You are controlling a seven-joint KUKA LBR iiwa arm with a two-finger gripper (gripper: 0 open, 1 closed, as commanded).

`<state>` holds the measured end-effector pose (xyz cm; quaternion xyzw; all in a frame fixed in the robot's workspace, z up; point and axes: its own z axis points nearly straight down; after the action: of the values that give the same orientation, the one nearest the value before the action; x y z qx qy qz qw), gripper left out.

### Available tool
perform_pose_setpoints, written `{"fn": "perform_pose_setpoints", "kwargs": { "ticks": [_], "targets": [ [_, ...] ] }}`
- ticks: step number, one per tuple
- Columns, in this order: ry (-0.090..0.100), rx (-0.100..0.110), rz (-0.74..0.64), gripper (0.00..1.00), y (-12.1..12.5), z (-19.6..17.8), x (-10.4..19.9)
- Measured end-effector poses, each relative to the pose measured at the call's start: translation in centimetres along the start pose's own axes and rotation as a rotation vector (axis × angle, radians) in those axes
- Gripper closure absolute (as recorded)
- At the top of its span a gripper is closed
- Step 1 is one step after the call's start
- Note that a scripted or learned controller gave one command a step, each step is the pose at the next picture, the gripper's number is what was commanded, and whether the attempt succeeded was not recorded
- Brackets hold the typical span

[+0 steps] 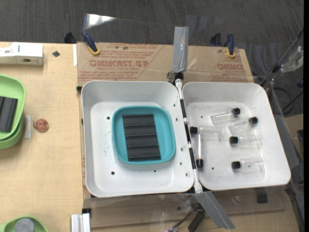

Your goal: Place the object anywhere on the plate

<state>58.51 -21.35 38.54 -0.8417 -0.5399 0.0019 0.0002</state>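
Vials [227,115] clear, faint against right bin [270,178]; teal plate [166,134] holds dark ridged block [141,137]; tool state unknowable.

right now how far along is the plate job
Nothing looks done: the teal square plate in the left white bin carries just a black ribbed insert. Nothing is in hand. All five clear black-capped vials lie in the right white bin, waiting to be moved.

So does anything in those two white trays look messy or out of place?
The clear vials in the right bin lie on their sides, pointing different ways, rather than lined up. One lies right along the bin's left wall. The teal plate in the left bin sits neatly, holding a dark ridged insert.
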Motion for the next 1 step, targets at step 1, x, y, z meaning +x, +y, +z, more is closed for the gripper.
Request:
{"fn": "perform_pose_setpoints", "kwargs": {
  "ticks": [1],
  "targets": [
    [0.0,0.001,0.104,0.0,1.34,-1.84,0.6]
  ]
}}
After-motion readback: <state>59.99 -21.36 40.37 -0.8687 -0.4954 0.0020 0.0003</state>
